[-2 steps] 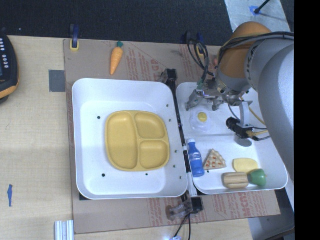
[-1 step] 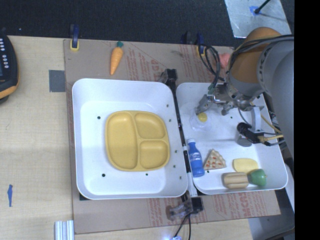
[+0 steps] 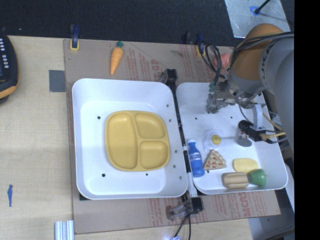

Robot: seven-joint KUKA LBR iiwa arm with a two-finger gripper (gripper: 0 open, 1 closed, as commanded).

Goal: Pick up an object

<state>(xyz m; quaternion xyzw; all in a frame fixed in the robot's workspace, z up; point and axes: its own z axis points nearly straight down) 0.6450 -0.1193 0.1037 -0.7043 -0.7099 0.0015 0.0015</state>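
The gripper [image 3: 215, 105] hangs over the back part of the right bin [image 3: 200, 96], its fingers pointing down with nothing seen between them. Toward that bin's front lie a blue bottle [image 3: 194, 159], a pizza slice toy [image 3: 215, 160], a small yellow ball [image 3: 216, 139], a yellow oval piece [image 3: 245, 164], a tan bread roll [image 3: 235, 180] and a green round piece [image 3: 258, 176]. All of these sit well in front of the gripper. A grey disc [image 3: 243, 142] lies near the cables on the right.
The left bin [image 3: 85, 134] holds a yellow divided plate [image 3: 137, 140]. A toy carrot [image 3: 116, 57] lies on the board behind the bins. A black clamp [image 3: 170, 76] sits between the bins at the back. A dark device [image 3: 7, 66] rests at the far left.
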